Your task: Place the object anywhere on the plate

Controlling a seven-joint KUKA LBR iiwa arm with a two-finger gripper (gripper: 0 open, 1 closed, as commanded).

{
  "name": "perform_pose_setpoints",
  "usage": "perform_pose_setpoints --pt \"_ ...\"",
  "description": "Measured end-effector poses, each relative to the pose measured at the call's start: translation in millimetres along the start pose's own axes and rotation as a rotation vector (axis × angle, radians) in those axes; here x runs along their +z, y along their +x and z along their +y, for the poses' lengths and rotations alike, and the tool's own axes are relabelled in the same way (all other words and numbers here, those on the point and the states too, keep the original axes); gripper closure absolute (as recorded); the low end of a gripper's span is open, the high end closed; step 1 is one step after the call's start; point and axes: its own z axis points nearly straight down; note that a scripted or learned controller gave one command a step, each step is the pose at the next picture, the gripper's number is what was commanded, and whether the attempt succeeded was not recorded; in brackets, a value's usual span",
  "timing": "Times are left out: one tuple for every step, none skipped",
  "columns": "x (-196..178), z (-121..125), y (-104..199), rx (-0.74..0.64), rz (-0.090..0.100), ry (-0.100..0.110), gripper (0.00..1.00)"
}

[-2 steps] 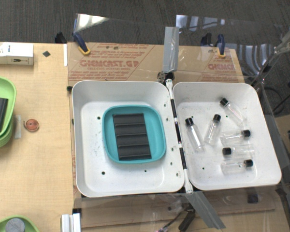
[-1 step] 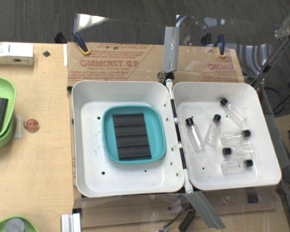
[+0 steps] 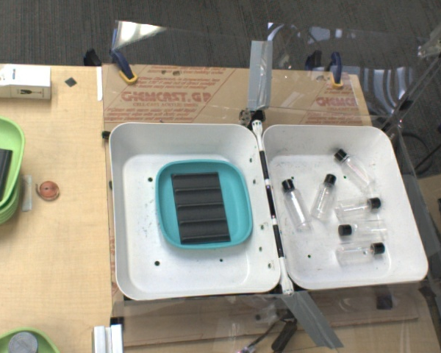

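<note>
Camera view, vials right bin, plate left bin

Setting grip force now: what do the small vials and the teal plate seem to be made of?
The small clear black-capped vials look like transparent glass or plastic, as the bin shows through them. The teal square plate looks like matte moulded plastic, with a dark ribbed insert, possibly rubber.

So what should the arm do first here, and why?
Probably reach into the right bin and come down over one vial, perhaps the left one, which lies apart from the others. All the vials lie in that bin, while the teal plate in the left bin holds just a black ridged insert.
</note>
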Motion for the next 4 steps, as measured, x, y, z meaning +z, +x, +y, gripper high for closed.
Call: perform_pose_setpoints --pt "0.0 0.0 0.0 0.0 0.0 0.0 0.0" --pt "0.0 0.0 0.0 0.0 0.0 0.0 0.0" --pt "0.0 0.0 0.0 0.0 0.0 0.0 0.0" --pt "0.0 0.0 0.0 0.0 0.0 0.0 0.0"
